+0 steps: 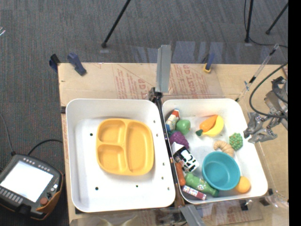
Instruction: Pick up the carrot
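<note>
Looking down through the camera view, we find the carrot (208,122) in the right bin (235,103), in its upper middle part. We take it to be the orange piece with a green stub, pressed against a yellow banana-like toy (217,127). Its long axis runs at a slant, with the green end at lower left and the orange body rising toward upper right.

The gripper (260,128) hangs at that bin's right rim, at much the same height in the picture as the carrot. It is grey against grey there, so we cannot tell whether the pincer is wide or narrow; nothing is visibly held in it.

From the pincer the carrot lies to the left in the picture, well apart. A green broccoli toy (236,141) sits just below the straight line between them. We judge the coming move to be a reach leftward across the bin, with the wrist turned so the pincer closes across the slanted body.
</note>
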{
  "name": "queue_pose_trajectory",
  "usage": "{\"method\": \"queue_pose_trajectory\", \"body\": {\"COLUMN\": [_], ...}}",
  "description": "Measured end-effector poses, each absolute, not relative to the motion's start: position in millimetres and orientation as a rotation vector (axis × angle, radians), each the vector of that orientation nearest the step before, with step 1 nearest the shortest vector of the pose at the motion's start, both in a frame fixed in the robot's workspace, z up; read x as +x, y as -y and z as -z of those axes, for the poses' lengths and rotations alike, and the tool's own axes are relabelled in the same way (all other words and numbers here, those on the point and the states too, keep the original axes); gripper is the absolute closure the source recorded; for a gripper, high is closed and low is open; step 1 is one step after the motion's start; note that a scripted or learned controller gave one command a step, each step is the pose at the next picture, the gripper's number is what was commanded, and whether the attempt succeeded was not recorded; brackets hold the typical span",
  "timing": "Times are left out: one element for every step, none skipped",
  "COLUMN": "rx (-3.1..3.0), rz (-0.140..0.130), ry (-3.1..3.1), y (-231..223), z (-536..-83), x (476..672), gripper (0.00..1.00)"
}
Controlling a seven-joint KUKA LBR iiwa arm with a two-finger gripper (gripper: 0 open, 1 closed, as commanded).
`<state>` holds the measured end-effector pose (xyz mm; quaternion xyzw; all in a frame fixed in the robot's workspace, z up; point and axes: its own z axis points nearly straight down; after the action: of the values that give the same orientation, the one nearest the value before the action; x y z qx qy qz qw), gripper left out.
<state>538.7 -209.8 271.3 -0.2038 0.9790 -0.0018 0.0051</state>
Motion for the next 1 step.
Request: {"method": "queue_pose_trajectory", "body": {"rx": [-1.17], "rz": [-0.002], "ry": [-2.912], "y": [211.4], "z": [-298.1], "x": [496.3], "gripper": [1.0]}}
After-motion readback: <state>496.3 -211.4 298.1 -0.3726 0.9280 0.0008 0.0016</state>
